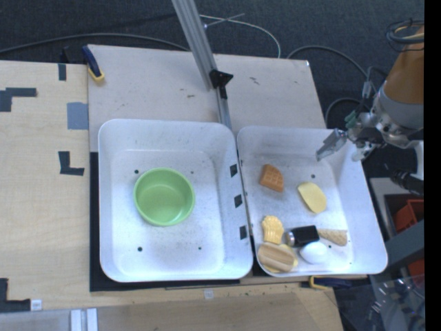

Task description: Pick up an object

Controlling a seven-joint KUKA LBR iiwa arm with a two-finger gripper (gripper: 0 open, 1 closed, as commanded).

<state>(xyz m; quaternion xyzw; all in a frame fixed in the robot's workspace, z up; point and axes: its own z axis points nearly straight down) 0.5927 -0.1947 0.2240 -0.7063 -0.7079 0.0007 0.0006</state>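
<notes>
The fingers (335, 143) hang open and empty over the right bin's (365, 205) upper corner, so the reach is only starting. The yellow piece (313, 197) lies below them; next comes a descent.

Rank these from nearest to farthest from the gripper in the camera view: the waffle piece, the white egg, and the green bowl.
Measured from the gripper, at the right bin's upper right:
1. Waffle piece, upper middle of the right bin.
2. White egg, near the right bin's bottom edge.
3. Green bowl, across in the left bin.
</notes>
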